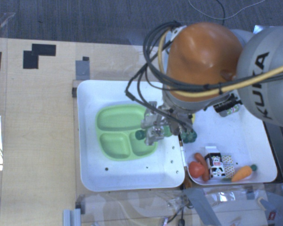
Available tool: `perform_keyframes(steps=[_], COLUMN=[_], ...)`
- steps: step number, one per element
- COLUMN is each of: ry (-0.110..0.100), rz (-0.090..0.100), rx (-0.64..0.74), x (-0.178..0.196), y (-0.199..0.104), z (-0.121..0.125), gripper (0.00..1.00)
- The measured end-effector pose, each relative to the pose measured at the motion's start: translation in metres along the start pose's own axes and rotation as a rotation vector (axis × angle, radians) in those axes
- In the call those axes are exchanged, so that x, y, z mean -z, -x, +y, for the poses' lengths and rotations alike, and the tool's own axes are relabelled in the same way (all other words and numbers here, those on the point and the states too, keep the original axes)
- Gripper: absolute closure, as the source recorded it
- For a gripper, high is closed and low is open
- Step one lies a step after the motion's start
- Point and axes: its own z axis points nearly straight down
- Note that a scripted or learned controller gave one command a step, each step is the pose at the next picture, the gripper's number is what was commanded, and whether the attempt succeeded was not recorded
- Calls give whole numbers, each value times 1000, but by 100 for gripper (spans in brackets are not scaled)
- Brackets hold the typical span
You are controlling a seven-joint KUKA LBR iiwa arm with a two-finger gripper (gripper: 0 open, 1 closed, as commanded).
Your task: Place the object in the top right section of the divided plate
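Note:
A light green divided plate lies in the left white bin; it has one long section at the back and two smaller ones in front. My gripper hangs over the plate's right side, under the grey and orange wrist. A small dark green object shows right at the gripper's left edge, above the front right section. Whether it is held or resting on the plate is hidden. The plate's right rim is covered by the gripper.
The right bin holds a red tomato-like toy, an orange carrot, a black and white box and a dark green piece near the divider. Black cables loop from the wrist over the left bin.

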Motion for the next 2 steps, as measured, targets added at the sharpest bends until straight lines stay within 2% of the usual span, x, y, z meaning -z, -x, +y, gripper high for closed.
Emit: perform_keyframes(steps=[1, 2], ry=[0, -1], rz=[1, -4], rx=[126, 186], x=[-26, -10], y=[14, 7], z=[-16, -67], gripper=[100, 100])
